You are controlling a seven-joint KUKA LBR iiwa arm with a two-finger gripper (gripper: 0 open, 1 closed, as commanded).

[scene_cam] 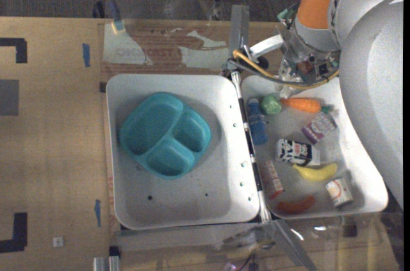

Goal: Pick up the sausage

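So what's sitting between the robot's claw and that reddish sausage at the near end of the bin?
In the camera view, between the gripper and the sausage lie a carrot, a black-and-white carton and a banana.

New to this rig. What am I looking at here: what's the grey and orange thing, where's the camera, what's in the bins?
One fixed camera looks down at a slant on a bench with two white bins. The grey and orange shape is a robot arm reaching in from the right; its gripper sits over the right bin's far edge, and nothing shows between its fingers. The left bin holds a teal divided plate. The right bin holds toy groceries: a carrot, a blue bottle, a milk carton, a banana, a small can, and the reddish sausage it should pick up, at the near edge.
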